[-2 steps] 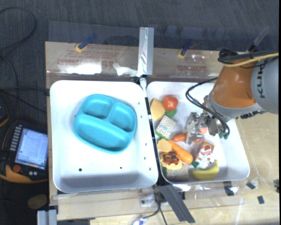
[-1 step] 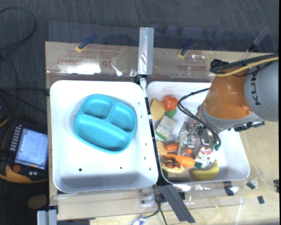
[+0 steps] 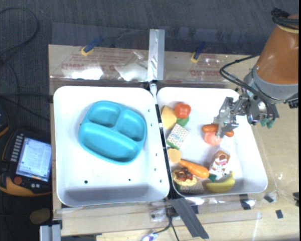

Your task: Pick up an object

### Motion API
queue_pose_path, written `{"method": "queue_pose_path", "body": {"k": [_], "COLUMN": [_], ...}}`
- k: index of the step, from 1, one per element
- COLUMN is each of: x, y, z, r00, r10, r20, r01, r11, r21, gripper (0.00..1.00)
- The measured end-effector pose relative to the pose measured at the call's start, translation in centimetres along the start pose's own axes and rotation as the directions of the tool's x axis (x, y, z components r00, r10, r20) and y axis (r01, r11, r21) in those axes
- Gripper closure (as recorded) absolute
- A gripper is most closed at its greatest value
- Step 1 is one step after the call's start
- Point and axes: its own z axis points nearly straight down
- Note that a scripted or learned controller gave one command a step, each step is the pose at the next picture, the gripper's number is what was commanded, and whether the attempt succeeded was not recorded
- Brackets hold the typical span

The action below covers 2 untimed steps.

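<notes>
From above, the arm (image 3: 278,59) reaches in from the right and the end effector (image 3: 223,129) is down inside the right bin (image 3: 251,149), right over a pinkish-red toy (image 3: 211,134). Whether its fingers are spread or pinched, I cannot tell; the toy touches them but a grip isn't clear. Along the bin's left side sit a tomato (image 3: 182,109), a yellow piece (image 3: 168,117) and a checkered block (image 3: 176,135). Toward the front lie a carrot (image 3: 194,168), a small carton (image 3: 219,164), a banana (image 3: 220,185) and a pastry (image 3: 184,178). The left bin (image 3: 70,185) holds a blue divided plate (image 3: 113,130).
</notes>
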Motion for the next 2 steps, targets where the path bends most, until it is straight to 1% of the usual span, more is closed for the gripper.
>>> {"method": "queue_pose_path", "body": {"k": [1,2], "x": [4.4,3.0], "y": [-6.0,-2.4], "z": [4.3,2.3], "r00": [0.990,0.898], "r10": [0.139,0.439], "r20": [-0.003,-0.002], "r01": [-0.139,-0.439], "r11": [0.990,0.898], "r21": [0.002,0.002], "gripper": [1.00,1.00]}}
